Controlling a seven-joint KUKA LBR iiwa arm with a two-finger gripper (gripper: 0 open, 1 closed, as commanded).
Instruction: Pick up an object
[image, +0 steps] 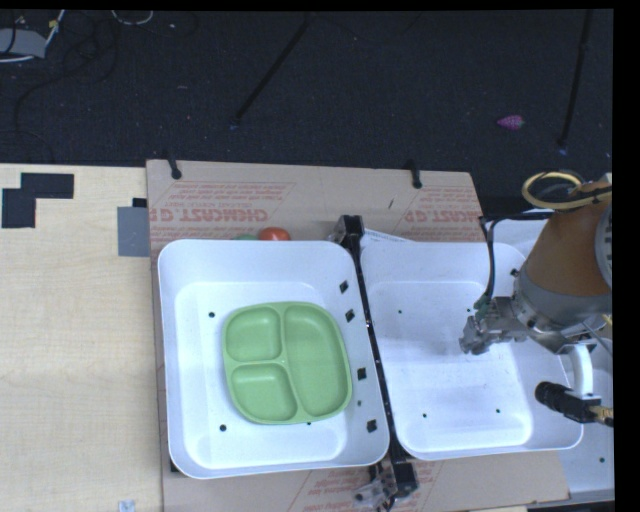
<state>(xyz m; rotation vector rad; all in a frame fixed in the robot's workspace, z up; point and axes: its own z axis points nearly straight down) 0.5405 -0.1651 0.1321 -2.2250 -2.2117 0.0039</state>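
Note:
A light green divided plate (286, 362) with three compartments lies flat in the left bin (190, 300). My gripper (482, 333) hangs low over the right bin (420, 415), near its right wall, far from the plate. Nothing shows between its fingertips, and the view is too coarse to tell how they stand. The grey arm with its orange band comes in from the right edge.
A small red-orange object (274, 235) sits behind the left bin's back rim on the cardboard sheet (310, 205). A black divider clip line runs between the two bins. Wooden benchtop lies to the left.

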